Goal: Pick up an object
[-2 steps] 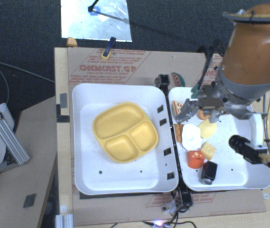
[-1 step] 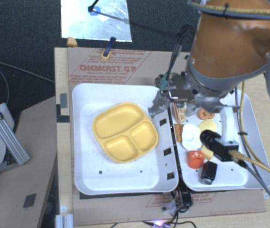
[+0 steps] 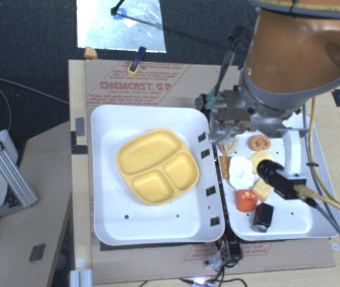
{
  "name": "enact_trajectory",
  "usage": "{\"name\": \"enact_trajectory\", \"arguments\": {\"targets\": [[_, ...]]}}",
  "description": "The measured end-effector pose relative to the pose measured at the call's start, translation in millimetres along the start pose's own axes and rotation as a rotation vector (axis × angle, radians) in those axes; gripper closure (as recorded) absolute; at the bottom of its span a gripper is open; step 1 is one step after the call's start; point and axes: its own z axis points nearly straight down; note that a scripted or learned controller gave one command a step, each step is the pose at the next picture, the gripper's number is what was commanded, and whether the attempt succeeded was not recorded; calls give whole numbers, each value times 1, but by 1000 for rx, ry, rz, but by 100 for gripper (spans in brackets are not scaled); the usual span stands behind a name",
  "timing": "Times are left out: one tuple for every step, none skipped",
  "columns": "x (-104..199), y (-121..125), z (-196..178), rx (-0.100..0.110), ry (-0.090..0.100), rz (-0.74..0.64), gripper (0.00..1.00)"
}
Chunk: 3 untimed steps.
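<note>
Camera view looks down on 2 shallow white bins side by side. The left bin (image 3: 98,220) holds 1 yellow tray (image 3: 158,166) with 3 compartments. The right bin (image 3: 292,223) holds the small objects, gathered toward its left wall: 1 brown ring donut (image 3: 258,142), 1 white round piece (image 3: 239,170), 1 pale yellow piece (image 3: 260,158), 1 yellow chunk (image 3: 262,191), 1 red-orange cup (image 3: 246,200) and 1 black block (image 3: 263,216). The gripper (image 3: 225,130) hangs over that bin's upper-left corner, near the donut. Whether it is apart or together cannot be told.
</note>
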Motion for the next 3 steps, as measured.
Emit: {"name": "enact_trajectory", "arguments": {"targets": [[0,1,-11,-3,1,-3,100],[0,2,-22,-5,2,-7,100],[0,2,-33,-8,3,-11,100]]}}
